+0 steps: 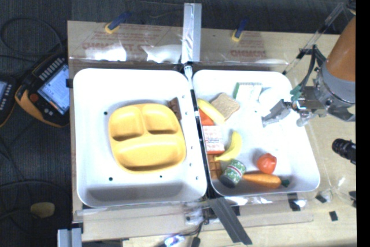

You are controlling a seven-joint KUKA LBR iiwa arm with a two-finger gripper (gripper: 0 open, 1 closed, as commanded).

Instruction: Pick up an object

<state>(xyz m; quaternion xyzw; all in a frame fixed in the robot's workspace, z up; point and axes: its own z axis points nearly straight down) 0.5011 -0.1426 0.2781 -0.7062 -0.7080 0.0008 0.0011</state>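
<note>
My gripper (287,118) hangs over the right side of the right bin (300,150), open, with nothing between its fingers. One grey finger (273,118) points left over bare bin floor. To its left lie a bread slice (225,104), a yellow banana (232,146) and a red and white box (212,139). Below the gripper sit a red tomato (266,163), an orange carrot (261,180) and a green can (233,171). A green and white packet (248,89) rests near the bin's far wall.
The left bin (87,124) holds a yellow divided tray (147,136), with a small brown item (174,106) at its upper right corner. A ridge (196,130) divides the two bins. A handheld controller (49,89) lies off the bench on the left.
</note>
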